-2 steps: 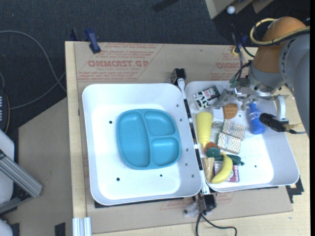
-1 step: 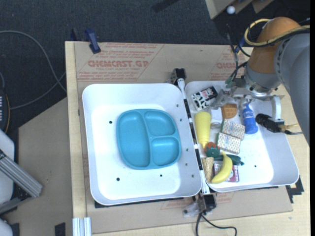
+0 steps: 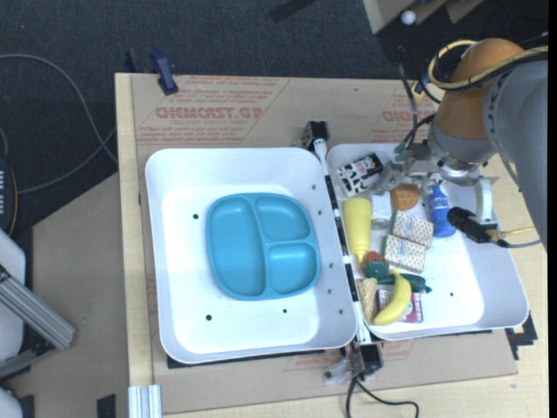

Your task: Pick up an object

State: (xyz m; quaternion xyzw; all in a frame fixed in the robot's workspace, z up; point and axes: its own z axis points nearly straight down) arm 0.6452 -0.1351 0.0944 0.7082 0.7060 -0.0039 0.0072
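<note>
My gripper (image 3: 432,181) hangs low over the back of the right bin (image 3: 487,307), under the grey wrist and its orange band. Directly below and beside it lie a brown round item (image 3: 405,198) and a small blue bottle (image 3: 440,212). A yellow bottle (image 3: 357,221) lies along the bin's left wall. A black-and-white cow-patterned item (image 3: 355,175) sits in the back left corner. Two checkered packets (image 3: 408,240) lie mid-bin, and a banana (image 3: 396,300) and a green item (image 3: 379,269) lie nearer the front. The wrist hides what is between the jaws.
The left bin (image 3: 174,233) holds a blue divided plate (image 3: 261,244) at its middle. A black clip (image 3: 317,134) sits at the back between the bins. A cable runs from the wrist across the right bin's right side (image 3: 509,240).
</note>
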